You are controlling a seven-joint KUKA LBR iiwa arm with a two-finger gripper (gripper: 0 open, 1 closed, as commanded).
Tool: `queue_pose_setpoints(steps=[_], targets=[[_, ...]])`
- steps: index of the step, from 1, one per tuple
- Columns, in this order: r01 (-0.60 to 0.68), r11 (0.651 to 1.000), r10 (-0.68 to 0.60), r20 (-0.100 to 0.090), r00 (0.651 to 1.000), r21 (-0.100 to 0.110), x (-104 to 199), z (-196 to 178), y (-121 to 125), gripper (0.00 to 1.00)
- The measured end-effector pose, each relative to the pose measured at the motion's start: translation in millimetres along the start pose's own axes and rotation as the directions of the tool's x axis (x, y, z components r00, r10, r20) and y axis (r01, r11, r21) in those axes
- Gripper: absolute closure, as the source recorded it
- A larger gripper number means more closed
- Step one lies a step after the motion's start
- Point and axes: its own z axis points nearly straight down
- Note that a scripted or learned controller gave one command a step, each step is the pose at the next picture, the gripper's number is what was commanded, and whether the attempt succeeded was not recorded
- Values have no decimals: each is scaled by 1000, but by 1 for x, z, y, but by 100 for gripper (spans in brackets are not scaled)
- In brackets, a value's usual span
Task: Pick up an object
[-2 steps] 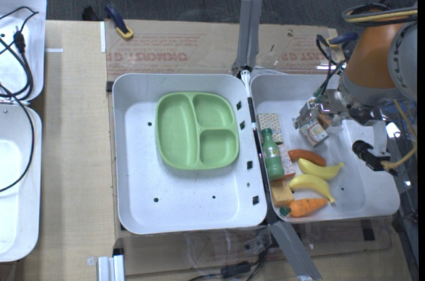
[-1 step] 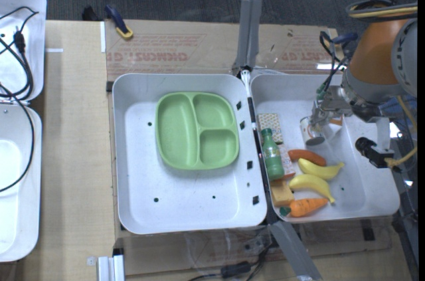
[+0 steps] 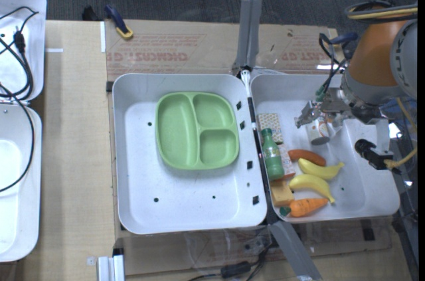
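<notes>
- Cardboard-covered bench, two white bins; left bin holds a green tray.
- Gripper hovers in right bin; grip state unclear.
- Banana, bottle, carrot lie below-left; best to descend centred on one.

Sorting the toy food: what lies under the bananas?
The bananas overlap an orange carrot below and a reddish piece above. Whatever lies directly beneath them is covered.

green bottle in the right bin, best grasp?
Grip the green bottle across its body, coming straight down from above. It lies flat along the bin's left wall, cap pointing away from the camera, so the jaws should close across its width. The wall side looks tight; the orange sausage-shaped piece crowds the other.
</notes>
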Motion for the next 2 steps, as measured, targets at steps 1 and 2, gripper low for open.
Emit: queue_pose_setpoints(steps=[1,2], targets=[[39,999,-39,-2,999,-11,2,17,-19,0],[36,999,-36,-3,999,-4,1,11,-20,100]])
